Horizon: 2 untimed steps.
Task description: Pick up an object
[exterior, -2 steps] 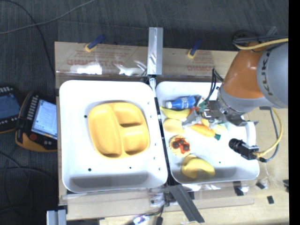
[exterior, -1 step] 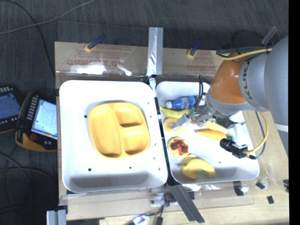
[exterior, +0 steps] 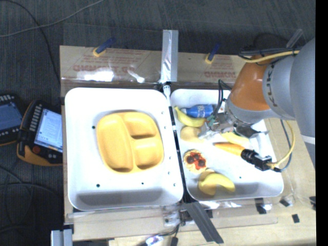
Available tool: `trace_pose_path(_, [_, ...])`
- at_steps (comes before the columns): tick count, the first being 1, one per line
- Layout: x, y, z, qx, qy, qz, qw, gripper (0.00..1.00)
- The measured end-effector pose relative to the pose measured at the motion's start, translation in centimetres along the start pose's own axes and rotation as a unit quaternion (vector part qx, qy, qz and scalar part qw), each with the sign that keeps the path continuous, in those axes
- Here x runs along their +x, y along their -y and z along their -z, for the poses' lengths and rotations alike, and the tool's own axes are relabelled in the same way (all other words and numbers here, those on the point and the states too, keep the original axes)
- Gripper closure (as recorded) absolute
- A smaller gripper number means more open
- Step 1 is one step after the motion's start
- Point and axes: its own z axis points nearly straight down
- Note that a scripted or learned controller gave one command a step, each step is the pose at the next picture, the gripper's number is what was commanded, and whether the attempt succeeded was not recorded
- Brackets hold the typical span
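Heads up, starting from the front edge: the right bin (exterior: 246, 182) has a yellow lump (exterior: 215, 183) sitting close to its near wall. Just behind that is a disc (exterior: 195, 159) with red and dark stuff on top. Next door, the left bin (exterior: 82, 163) holds a yellow tray (exterior: 130, 140) with compartments. Back in the right bin, an orange wedge (exterior: 229, 147) lies mid-floor, and a pale fruit (exterior: 189, 133) sits by the left wall. Your gripper (exterior: 216, 122) is down low over the far half of that bin. You can't tell from here whether it's released or clenched, and nothing shows in its grasp. A banana (exterior: 187, 118) and a blue bottle (exterior: 199, 110) lie just to its left, by the far wall.
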Motion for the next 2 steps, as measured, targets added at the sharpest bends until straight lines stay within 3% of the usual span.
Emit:
trace_pose_path(1, [1.6, -8.0, 7.7, 0.011, 0.004, -0.162, 0.9867, 1.00])
trace_pose_path(2, [3.3, -4.9, 10.1, 0.011, 0.001, 0.011, 0.9999, 1.00])
